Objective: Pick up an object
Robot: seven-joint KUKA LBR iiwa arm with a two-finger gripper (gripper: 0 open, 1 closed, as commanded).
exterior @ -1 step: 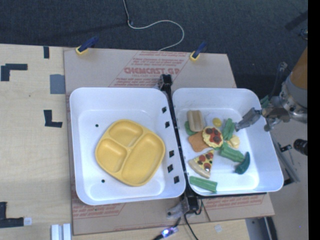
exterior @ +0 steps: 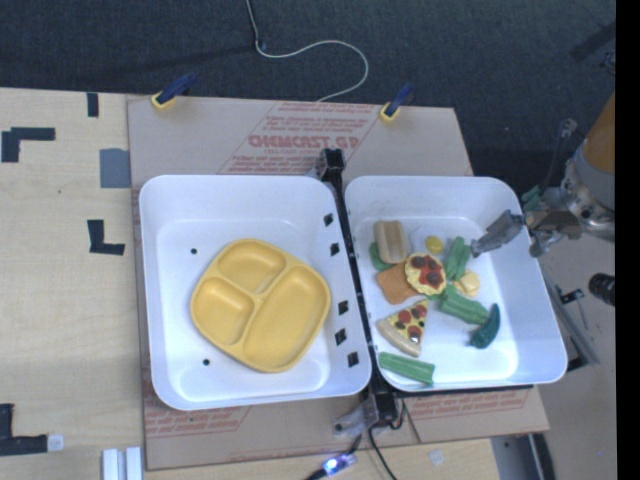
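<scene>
A yellow divided tray [exterior: 261, 303] lies in the left bin [exterior: 160, 208]; toy food pieces [exterior: 425, 293] cluster in the right bin [exterior: 530, 338].

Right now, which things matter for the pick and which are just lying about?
For the pick: grey claw; toy pizza slice; round toy pizza; green toy bean pod; tan toy bread.

Lying about: yellow divided plastic plate; white cable; blue-yellow clamps.

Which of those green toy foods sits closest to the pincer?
The upright green piece at the top of the pile, just left of the pincer. The other green ones lie lower in the right bin.
</scene>
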